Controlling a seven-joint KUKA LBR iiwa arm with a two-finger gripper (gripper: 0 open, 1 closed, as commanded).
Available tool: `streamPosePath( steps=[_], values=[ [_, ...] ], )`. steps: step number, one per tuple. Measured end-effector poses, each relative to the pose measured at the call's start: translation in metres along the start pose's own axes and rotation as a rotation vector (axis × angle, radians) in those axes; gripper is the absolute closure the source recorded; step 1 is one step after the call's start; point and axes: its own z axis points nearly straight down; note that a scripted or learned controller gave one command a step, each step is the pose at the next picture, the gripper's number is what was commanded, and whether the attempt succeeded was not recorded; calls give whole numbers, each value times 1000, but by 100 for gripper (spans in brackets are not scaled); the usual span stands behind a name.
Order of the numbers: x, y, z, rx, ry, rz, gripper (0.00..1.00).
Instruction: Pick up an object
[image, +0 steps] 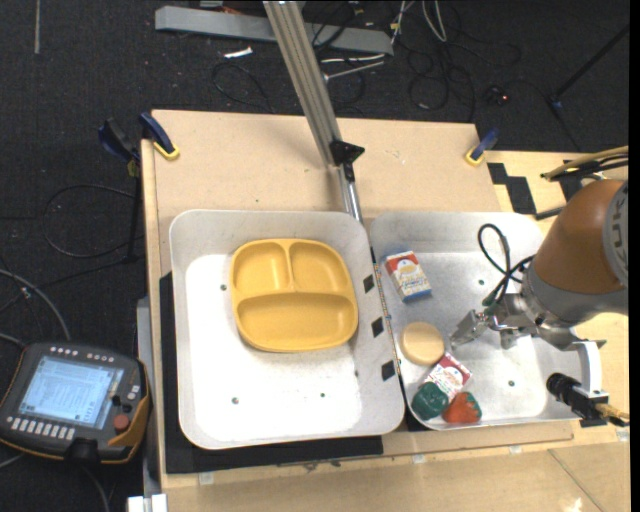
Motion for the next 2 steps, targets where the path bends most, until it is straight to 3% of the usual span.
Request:
streamPosePath(
  steps=[1, 2],
  values=[
    [1, 1, 12, -7, -2, -1, 0],
    [0, 1, 1, -9, -2, -1, 100]
  ],
)
